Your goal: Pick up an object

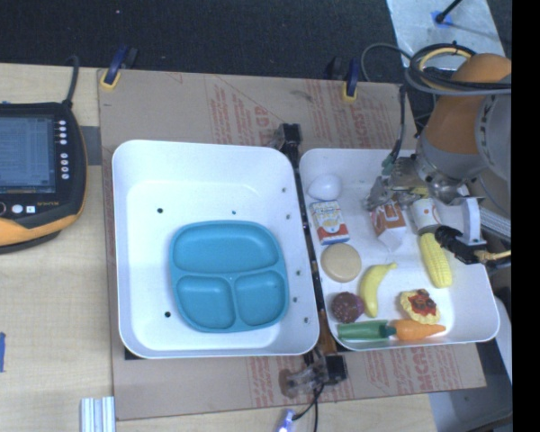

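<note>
Packet (389, 220): right bin (486, 322), far side, under hand (384, 193). Light, crinkly, slippery; grip across middle. Hand state: cannot tell.

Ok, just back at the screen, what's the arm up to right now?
The arm has reached in from the right and its tool is down in the right bin, at a small red-and-white packet near the far side. Whether it actually has the packet is not clear. The corn cob, banana, carrot and other toy foods lie loose in that bin. The left bin holds a blue divided tray.
</note>
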Tool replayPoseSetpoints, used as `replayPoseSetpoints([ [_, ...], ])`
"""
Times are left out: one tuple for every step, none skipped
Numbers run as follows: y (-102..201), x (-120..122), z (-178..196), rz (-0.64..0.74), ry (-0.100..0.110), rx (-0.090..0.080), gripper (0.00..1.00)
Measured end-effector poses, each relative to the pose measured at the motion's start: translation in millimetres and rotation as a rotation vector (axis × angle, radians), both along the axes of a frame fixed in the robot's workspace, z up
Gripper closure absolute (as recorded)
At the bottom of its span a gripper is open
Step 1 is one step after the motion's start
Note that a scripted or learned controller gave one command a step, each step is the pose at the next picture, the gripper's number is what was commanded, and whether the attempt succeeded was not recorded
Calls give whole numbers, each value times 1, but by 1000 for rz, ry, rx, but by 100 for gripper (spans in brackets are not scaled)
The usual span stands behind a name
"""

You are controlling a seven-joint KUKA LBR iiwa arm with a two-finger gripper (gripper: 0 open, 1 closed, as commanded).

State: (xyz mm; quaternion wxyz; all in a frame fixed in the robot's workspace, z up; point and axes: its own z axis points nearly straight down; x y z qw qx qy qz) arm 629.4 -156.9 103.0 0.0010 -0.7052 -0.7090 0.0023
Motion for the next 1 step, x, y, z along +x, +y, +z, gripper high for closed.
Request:
replayPoseSetpoints([
  [87, 0, 90, 0, -3, 3, 100],
])
